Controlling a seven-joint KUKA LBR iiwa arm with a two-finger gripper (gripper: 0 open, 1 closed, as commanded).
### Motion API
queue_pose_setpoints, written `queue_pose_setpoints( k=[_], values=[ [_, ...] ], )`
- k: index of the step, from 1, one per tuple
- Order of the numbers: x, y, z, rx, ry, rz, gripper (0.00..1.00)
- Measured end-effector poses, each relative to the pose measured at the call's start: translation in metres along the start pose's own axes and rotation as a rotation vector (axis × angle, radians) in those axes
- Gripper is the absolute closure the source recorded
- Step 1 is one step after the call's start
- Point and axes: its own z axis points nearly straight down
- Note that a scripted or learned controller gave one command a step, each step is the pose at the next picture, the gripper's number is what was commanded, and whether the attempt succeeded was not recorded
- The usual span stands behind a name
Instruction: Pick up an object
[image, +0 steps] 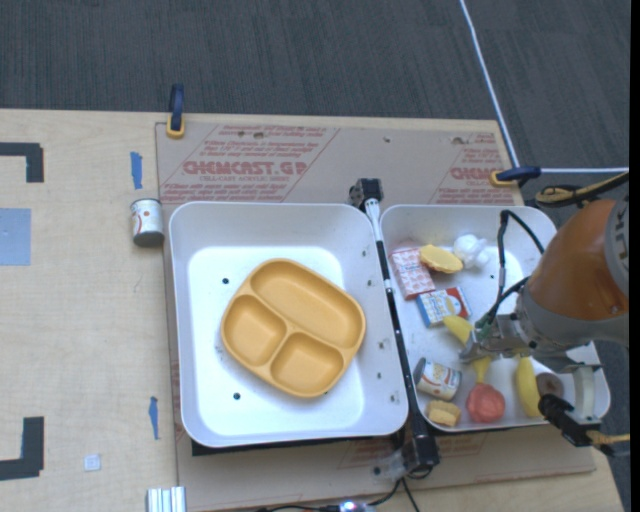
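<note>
The right bin (530, 222) holds several small items: a red-and-white packet (408, 270), a yellow bun-shaped piece (441, 260), a white crumpled item (468, 247), a blue-and-red packet (440, 305), a small tin (437, 378), a yellow block (443, 412), a red tomato-like ball (487, 402) and a banana (527, 387). My gripper (478, 350) is low in this bin, beside a small yellow piece (457, 328) and just above the red ball. The wrist and orange band (592, 262) hide part of the bin's right side.
The left bin (200, 300) contains a yellow three-compartment plate (292, 327). A black divider clamp (367, 192) sits between the bins. A small metal can (147, 221) stands on the bench left of the bins. A white cable crosses the top right.
</note>
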Motion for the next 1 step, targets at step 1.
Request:
queue_pose_setpoints(
  k=[1],
  values=[
    [0.0787, -0.0032, -0.0883, 0.006, 0.004, -0.004, 1.00]
  ],
)
